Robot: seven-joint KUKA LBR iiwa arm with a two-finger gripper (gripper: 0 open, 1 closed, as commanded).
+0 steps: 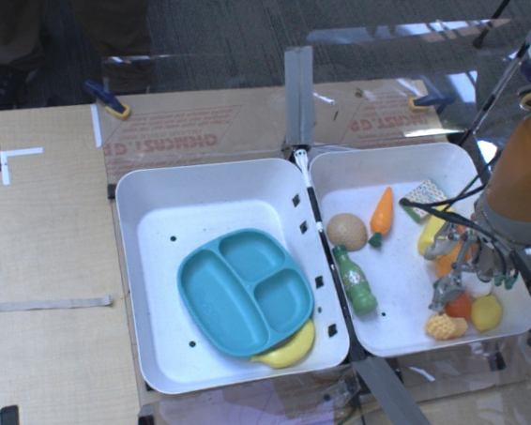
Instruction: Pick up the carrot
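The orange carrot (382, 211) with its green stem end lies tilted in the right bin (392, 335), near the upper middle. My gripper (450, 277) hangs over the right side of that bin, well to the right of and below the carrot and apart from it. It sits above a cluster of small toy foods, and a bit of orange shows beside it at the wrist. The grey arm with its orange band (530, 174) comes in from the right edge.
A brown potato (347, 231) and a green bottle (354, 282) lie left of the carrot. A yellow piece (431, 235), red tomato (458, 306), lemon (486, 312) and bumpy yellow item (445, 328) crowd the gripper. The left bin (149, 266) holds a blue divided plate (245, 291) over a banana (289, 349).
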